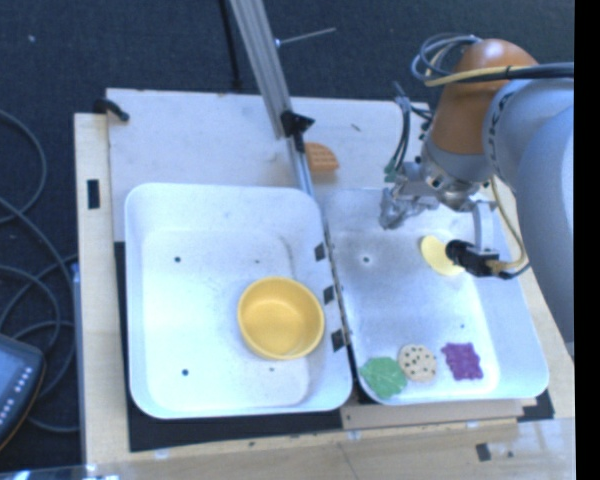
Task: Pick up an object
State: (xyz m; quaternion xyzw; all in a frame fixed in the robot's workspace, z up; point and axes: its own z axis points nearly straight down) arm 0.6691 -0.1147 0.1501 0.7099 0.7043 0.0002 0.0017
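Observation:
A yellow bowl (280,317) sits in the left bin (160,268), near its right side. In the right bin (400,288), a green flat piece (382,376), a round cookie (416,362) and a purple piece (463,360) lie in a row along the front edge. A pale yellow flat piece (439,255) lies near the bin's right side, partly behind a black cable end. My gripper (393,212) hangs over the back of the right bin, to the left of the yellow piece, with nothing seen in it.
A slanted metal post (265,58) rises from the back between the bins. An orange object (322,158) lies on the bench behind the bins. The arm's grey body and orange band (480,98) cover the right bin's far right corner.

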